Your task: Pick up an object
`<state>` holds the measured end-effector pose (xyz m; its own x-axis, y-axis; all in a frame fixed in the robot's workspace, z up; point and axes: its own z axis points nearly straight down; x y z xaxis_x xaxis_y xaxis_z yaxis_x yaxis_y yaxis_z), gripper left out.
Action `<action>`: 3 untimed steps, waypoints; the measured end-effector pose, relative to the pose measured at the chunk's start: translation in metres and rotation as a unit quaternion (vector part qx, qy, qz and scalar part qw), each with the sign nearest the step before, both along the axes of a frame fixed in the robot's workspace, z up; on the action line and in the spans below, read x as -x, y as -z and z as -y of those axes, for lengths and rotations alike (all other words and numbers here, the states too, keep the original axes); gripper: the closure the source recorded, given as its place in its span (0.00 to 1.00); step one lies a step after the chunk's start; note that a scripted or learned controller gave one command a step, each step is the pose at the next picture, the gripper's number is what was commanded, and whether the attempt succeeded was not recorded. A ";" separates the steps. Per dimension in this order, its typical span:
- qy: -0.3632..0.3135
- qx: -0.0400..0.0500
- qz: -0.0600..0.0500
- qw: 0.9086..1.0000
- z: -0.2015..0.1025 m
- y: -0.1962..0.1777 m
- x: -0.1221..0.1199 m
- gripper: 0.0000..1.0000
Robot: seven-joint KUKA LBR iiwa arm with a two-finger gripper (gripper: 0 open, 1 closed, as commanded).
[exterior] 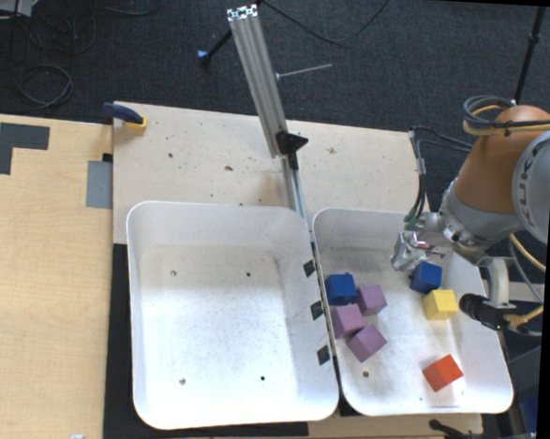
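The right bin holds several small blocks. A blue block lies just right of and below my gripper, which hangs low over the bin's back part. The block looks beside the gripper, not between its fingers. A yellow block sits a little further front. Along the bin's left wall lie another blue block and three purple blocks. A red block rests near the front right.
The left bin stands next to the right one, with a slanted metal rail rising behind the divider between them. Black clips sit along the shared edge. The wooden bench stretches to the left.
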<state>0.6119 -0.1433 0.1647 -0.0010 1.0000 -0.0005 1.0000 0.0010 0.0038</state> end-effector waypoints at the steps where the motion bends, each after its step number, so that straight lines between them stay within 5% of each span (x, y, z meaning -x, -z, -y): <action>1: -0.001 0.000 0.000 1.000 0.009 -0.051 -0.007 1.00; 2: -0.001 0.000 -0.002 1.000 0.009 -0.066 -0.007 1.00; 3: -0.001 -0.002 -0.003 1.000 -0.040 -0.075 -0.002 1.00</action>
<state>0.6137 -0.1033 0.2394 -0.0038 1.0000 0.0028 1.0000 0.0038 -0.0027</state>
